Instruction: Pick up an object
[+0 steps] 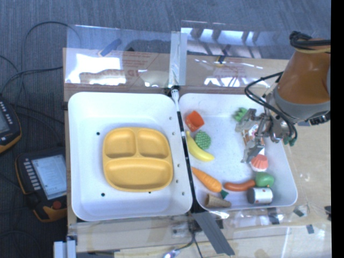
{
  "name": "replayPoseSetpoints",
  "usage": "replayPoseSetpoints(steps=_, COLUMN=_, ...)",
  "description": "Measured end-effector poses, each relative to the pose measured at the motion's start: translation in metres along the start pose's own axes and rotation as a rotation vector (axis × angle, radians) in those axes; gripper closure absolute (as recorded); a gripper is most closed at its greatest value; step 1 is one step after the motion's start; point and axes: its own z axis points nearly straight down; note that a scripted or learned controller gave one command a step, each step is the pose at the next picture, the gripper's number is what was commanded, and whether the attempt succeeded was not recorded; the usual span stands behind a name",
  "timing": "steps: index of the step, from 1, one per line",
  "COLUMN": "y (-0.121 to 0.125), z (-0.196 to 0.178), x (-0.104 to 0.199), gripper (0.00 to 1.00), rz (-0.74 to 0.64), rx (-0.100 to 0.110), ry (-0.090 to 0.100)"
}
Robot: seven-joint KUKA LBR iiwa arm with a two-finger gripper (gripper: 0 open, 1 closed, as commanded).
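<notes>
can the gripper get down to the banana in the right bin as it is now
Probably yes. The banana lies uncovered near the right bin's left wall, with nothing on top. The gripper hangs across the bin. A green ball touches the banana's upper end, so finger room looks tight there.

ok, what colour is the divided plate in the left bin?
Yellow-orange: the three-compartment plastic plate, clearest in the camera view.

The bench (317, 198) bears the left white bin (86, 198), and the right white bin (226, 109) sits touching that bin's right side, both in front of clear panels (177, 52).
</notes>
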Motion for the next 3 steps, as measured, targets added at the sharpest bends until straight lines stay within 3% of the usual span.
replayPoseSetpoints(steps=1, y=-0.020, z=0.099, x=-0.049, gripper=0.00, rz=0.022, rx=0.004, ry=-0.014)
replayPoseSetpoints(steps=2, y=-0.058, z=0.101, x=-0.080, gripper=0.00, rz=0.112, rx=0.000, ry=-0.012)
replayPoseSetpoints(steps=3, y=-0.057, z=0.088, x=-0.082, gripper=1.00, rz=0.108, rx=0.005, ry=-0.018)
